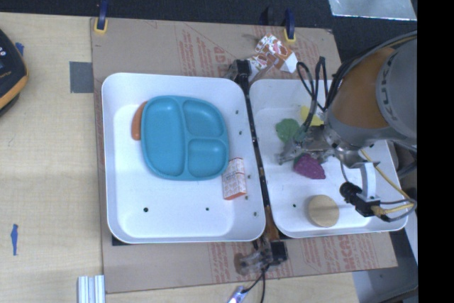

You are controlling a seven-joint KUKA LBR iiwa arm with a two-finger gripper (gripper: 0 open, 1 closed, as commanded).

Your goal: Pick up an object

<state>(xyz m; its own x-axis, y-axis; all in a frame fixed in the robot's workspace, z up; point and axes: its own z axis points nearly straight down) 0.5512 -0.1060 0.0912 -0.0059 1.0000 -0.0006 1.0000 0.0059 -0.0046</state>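
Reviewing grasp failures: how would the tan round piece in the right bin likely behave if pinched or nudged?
The tan round piece looks like a smooth, stiff disc, so probably rigid. Its curved edge might slip from fingers. Lying flat, it would likely slide rather than roll.

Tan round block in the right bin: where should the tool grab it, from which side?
Judging by the view, take the tan round block across its width, straight from above. It lies flat and apart from the purple piece, though the bin wall is close on the near side, so set the fingers left-right.

Bright even overhead light, soft shadows, mild blur, white bins point(120, 223) glaring
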